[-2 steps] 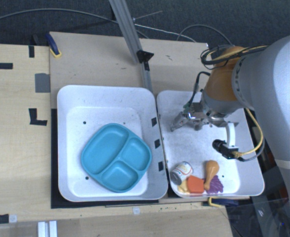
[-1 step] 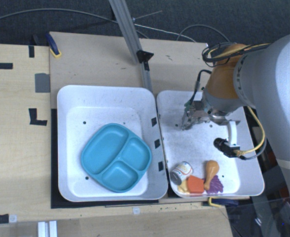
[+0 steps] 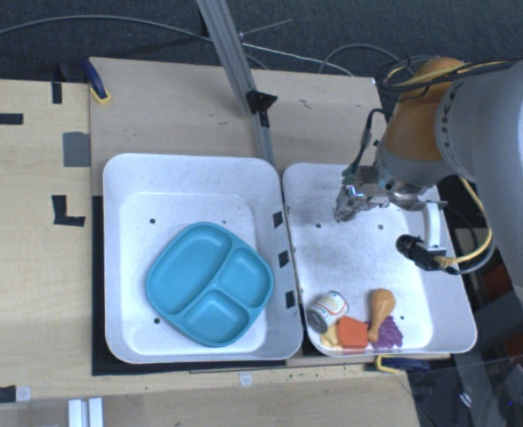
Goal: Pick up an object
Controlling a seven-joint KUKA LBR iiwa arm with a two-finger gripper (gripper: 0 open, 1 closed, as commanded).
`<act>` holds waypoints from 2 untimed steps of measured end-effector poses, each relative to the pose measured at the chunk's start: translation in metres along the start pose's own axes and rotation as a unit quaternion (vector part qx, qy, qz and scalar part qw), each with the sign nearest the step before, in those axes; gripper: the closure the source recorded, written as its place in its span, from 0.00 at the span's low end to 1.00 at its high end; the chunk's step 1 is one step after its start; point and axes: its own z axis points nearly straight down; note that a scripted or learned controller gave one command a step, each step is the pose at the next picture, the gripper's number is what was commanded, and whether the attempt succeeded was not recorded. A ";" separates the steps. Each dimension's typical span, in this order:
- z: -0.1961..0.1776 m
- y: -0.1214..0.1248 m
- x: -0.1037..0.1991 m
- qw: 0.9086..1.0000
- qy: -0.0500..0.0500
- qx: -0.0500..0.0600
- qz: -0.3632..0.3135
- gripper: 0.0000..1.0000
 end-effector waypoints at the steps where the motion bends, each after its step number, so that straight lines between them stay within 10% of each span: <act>1: -0.054 0.011 -0.003 1.000 0.000 -0.001 0.000 1.00; 2: -0.100 0.005 0.001 1.000 0.000 0.000 0.000 1.00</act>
